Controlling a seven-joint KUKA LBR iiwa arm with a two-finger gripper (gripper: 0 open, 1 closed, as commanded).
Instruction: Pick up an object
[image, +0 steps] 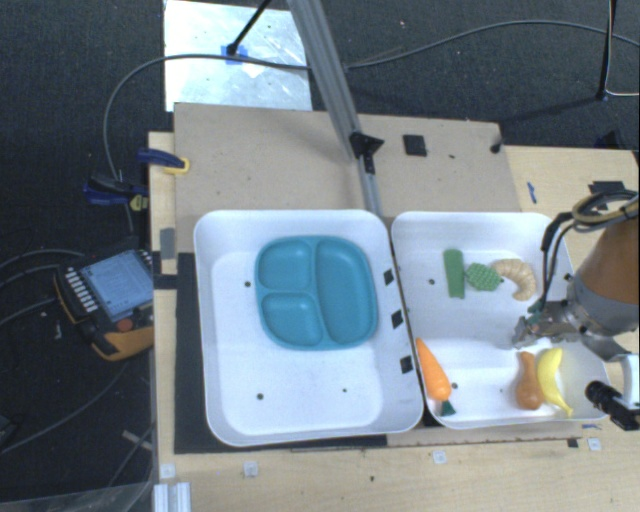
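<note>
Tan table (300, 160) on dark carpet, cables and a handheld pendant (110, 300) to the left. Two white bins: left bin (230, 400) has one teal divided plate (317, 292). Right bin (480, 235) has six items: green block (455, 273), green bumpy piece (483, 276), croissant (517, 274), carrot (433, 371), orange drumstick (528, 381), banana (553, 379). Gripper (533, 330) sits just above drumstick and banana; fingers state: can't tell.

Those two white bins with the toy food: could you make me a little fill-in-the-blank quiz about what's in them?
1. The blue divided plate lies in the ____ bin.
2. The carrot lies in the ____ bin.
3. The fruit right beside the banana is a ____.
4. The gripper is above the ____ bin.

Missing words: left; right; pear; right
</note>
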